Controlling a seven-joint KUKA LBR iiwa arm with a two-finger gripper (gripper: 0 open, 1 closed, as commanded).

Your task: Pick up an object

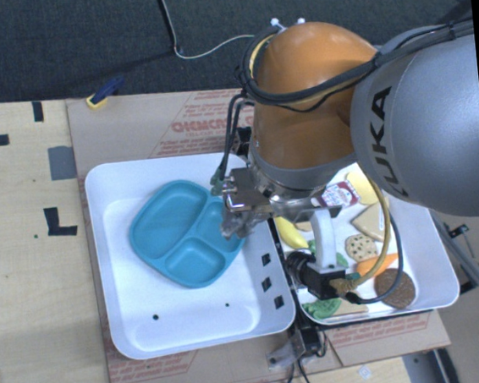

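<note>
Turquoise plastic divided tray (176, 235) lies flat in left white bin (116, 267), long axis slanting upper left to lower right, the two small compartments at the lower-right end. Pincer (232, 219) sits at the tray's right rim; its opening cannot be made out. The arm hides much of the toy food (372, 253) in right white bin (442, 293).
</note>
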